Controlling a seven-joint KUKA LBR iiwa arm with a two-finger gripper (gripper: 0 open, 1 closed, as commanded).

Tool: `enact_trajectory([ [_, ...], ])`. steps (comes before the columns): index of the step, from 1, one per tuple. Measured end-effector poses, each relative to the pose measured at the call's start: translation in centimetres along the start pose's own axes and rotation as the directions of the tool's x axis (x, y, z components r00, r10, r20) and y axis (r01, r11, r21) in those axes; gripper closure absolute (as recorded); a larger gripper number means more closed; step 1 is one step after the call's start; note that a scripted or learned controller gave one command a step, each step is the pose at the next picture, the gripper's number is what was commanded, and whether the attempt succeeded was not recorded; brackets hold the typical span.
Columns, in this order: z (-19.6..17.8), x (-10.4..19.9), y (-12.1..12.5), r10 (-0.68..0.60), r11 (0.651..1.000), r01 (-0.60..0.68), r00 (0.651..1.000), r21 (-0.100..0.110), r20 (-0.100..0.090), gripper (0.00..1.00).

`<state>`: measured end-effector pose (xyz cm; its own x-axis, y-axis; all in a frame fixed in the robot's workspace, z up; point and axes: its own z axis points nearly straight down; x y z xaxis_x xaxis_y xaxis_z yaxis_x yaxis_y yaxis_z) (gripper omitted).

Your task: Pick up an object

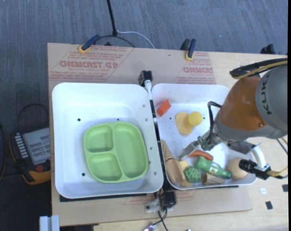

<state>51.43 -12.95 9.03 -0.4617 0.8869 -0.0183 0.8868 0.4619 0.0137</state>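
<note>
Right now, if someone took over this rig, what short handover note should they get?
Gripper: low in the right bin, over the pile near its front; nothing visibly between its fingers.
Things: green bottle, red piece, orange block and yellow pieces all lie in the right bin. Green divided plate sits in the left bin.
Done: no pick shown.
Left: grasp an object and lift it.
</note>
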Motion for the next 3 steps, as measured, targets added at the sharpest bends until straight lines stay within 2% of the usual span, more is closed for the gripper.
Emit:
enact_trajectory([
  [1,-0.1,1.5,-0.6,-0.079,0.997,0.079,0.997,-0.003,0.003,0.00],
  [2,-0.1,2.8,-1.2,-0.340,0.940,0.340,0.940,-0.004,0.004,0.00],
  [3,-0.1,3.7,-0.8,-0.623,0.782,0.623,0.782,-0.004,0.003,0.00],
])
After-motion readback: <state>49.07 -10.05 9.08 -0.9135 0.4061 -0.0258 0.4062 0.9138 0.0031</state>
